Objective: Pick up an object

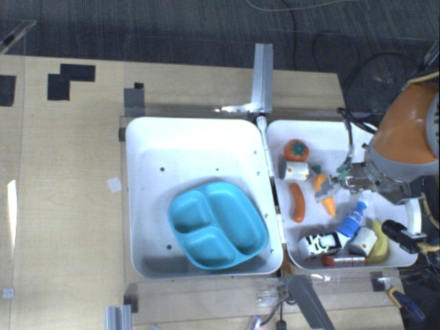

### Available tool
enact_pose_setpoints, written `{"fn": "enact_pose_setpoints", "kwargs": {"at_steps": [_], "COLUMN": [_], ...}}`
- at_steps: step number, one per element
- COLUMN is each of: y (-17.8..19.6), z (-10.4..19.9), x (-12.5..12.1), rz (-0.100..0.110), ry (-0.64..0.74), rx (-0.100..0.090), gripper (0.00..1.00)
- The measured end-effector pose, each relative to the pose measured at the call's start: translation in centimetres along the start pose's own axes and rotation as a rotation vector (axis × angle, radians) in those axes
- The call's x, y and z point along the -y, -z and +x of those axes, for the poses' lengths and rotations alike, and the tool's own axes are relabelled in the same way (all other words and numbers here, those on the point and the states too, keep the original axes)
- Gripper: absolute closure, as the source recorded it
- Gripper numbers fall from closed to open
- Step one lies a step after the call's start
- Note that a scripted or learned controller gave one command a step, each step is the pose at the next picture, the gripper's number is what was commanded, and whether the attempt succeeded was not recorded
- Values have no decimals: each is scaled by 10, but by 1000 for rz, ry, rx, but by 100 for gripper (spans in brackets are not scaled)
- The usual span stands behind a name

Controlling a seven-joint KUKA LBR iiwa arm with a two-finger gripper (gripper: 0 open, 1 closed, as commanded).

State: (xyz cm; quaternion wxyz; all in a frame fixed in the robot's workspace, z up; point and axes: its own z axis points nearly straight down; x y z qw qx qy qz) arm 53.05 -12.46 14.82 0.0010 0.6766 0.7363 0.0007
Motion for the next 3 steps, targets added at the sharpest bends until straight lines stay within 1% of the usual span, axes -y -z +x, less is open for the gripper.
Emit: {"fn": "enact_pose_setpoints", "kwargs": {"at_steps": [1,2,3], "y": [-59,-46,53], "z": [-24,-23,14], "x": [-33,-36,-78], "rz": [-11,-17,-3], "ry": [37,39,-182], "rx": [3,1,1], "gripper": [0,100,100]}}
